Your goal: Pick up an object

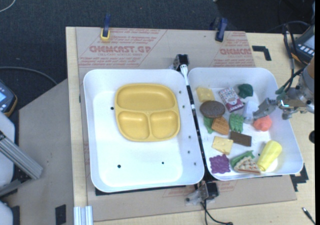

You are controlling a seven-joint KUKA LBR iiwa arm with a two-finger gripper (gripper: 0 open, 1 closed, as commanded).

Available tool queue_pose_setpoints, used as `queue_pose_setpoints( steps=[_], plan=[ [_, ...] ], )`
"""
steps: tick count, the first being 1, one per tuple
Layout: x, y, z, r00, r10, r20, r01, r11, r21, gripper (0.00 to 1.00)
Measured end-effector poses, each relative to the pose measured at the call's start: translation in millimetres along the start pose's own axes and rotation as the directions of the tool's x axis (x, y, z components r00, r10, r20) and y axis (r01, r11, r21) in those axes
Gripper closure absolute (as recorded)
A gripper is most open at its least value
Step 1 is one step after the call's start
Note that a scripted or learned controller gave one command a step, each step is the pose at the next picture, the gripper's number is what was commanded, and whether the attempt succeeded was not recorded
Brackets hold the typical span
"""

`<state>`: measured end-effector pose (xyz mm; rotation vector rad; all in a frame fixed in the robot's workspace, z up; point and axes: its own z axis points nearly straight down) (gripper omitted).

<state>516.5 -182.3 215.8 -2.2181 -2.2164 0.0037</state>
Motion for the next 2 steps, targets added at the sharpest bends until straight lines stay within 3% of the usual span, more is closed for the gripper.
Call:
queue_pose_setpoints(
  steps=[2],
  plan=[
    [17.1, 2.8, 107.0, 1.0, -0.001, -0.001, 0.001, 1.0, 0.002, 0.0]
  ],
)
